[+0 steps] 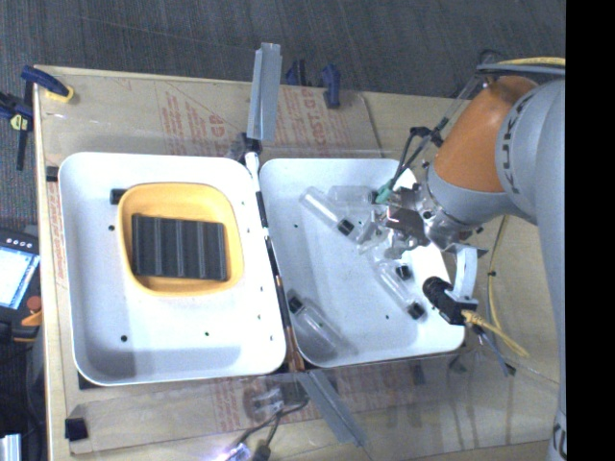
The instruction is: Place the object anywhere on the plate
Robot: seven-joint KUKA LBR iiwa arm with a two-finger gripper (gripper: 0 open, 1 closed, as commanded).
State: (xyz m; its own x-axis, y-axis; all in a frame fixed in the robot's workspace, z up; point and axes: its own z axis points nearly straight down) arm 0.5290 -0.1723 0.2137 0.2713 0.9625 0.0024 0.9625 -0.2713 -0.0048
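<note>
A dark grey ridged slab, the object (pixel 180 248), lies flat on the yellow plate (pixel 179 196) in the left bin (pixel 88 257). It covers most of the plate's middle, and the yellow rim shows all around it. My gripper (pixel 365 252) hangs over the right bin (pixel 327 286), well to the right of the plate. Its clear plastic fingers (pixel 327 209) are spread apart and open, with nothing between them. The grey and orange arm (pixel 490 152) reaches in from the right.
A clear plastic piece with a black tip (pixel 312 327) lies at the right bin's front left corner. A metal bar (pixel 263 89) stands behind the gap between the bins. Clamps (pixel 48 83) grip the bench's back edge.
</note>
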